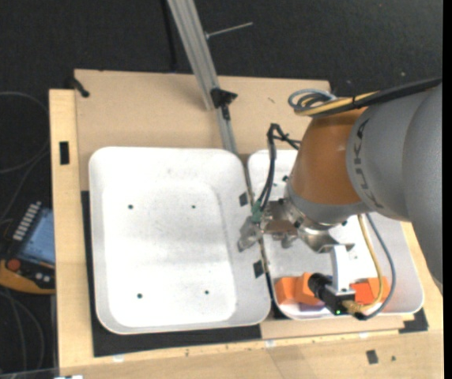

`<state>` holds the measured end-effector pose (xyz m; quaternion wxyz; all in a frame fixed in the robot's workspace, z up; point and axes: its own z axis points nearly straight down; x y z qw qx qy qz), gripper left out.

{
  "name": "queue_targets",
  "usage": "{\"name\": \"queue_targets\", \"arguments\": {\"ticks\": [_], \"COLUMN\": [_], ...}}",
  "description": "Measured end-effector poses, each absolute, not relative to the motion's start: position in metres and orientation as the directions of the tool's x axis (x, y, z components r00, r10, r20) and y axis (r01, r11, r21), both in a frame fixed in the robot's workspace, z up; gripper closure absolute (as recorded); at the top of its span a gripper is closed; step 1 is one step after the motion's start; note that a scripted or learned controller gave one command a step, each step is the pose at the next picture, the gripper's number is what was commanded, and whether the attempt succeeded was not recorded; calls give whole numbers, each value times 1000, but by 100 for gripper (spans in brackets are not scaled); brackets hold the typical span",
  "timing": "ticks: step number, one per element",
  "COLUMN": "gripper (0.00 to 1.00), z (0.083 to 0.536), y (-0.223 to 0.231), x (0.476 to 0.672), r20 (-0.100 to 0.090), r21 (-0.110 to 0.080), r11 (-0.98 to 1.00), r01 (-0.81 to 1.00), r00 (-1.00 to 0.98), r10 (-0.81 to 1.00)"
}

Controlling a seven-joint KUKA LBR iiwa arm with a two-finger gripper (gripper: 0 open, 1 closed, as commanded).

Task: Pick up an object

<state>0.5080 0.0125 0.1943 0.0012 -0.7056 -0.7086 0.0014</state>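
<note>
My gripper (251,234) hangs over the seam between the two bins, at the left edge of the right bin (406,284). The grey arm with its orange band hides most of that bin. An orange object (291,289) lies in the right bin's near corner, below and to the right of the gripper and apart from it. A small purple thing (311,309) peeks out just in front of it by the rim. I see nothing held at the gripper.
The left bin (163,235) lies beside the gripper on its left. A metal rail (198,46) slants down from the top to the bins' far edge. A control pendant (27,249) and cables lie off the bench at the left.
</note>
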Motion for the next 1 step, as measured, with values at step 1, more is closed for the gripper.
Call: {"name": "queue_targets", "arguments": {"ticks": [1], "gripper": [0], "z": [196], "y": [12], "x": [509], "r20": [1], "r21": [0], "r11": [0], "r01": [1000], "r00": [0], "r10": [1000]}}
